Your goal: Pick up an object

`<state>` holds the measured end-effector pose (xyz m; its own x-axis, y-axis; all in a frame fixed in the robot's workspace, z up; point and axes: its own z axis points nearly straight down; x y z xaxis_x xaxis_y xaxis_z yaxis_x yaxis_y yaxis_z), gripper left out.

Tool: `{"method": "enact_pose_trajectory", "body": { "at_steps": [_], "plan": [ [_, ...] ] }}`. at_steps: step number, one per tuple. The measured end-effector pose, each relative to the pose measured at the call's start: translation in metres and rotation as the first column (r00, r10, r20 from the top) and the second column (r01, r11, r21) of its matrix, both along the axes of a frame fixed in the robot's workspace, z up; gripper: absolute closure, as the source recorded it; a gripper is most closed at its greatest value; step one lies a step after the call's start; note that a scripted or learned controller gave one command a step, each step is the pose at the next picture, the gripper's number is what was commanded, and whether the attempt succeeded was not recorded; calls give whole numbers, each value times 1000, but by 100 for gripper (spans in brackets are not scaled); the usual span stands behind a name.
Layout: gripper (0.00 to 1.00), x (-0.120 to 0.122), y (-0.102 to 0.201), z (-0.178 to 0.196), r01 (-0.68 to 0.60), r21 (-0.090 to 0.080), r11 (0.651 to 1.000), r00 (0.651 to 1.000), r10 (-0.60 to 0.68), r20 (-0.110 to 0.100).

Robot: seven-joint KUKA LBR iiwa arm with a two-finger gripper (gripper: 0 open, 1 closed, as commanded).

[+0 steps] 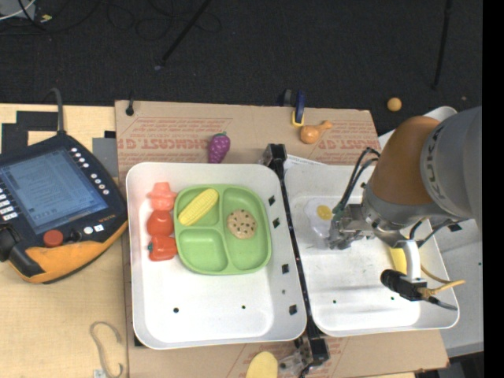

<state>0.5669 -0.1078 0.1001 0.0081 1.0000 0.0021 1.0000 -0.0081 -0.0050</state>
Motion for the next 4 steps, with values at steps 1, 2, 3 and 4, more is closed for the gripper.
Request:
{"method": "enact_pose_trajectory", "body": {
  "at_steps": [1, 2, 3, 4],
  "plan": [
    [100, 6, 7, 48, -7, -2, 1000, 1000, 7, 7],
    [100, 2, -3, 95, -2, -2, 1000, 1000, 2, 6],
    [100, 2, -4, 129, -7, -2, 1000, 1000, 7, 6],
    [100, -14, 56, 125, -11, 0, 1000, 1000, 11, 1]
  ]
}}
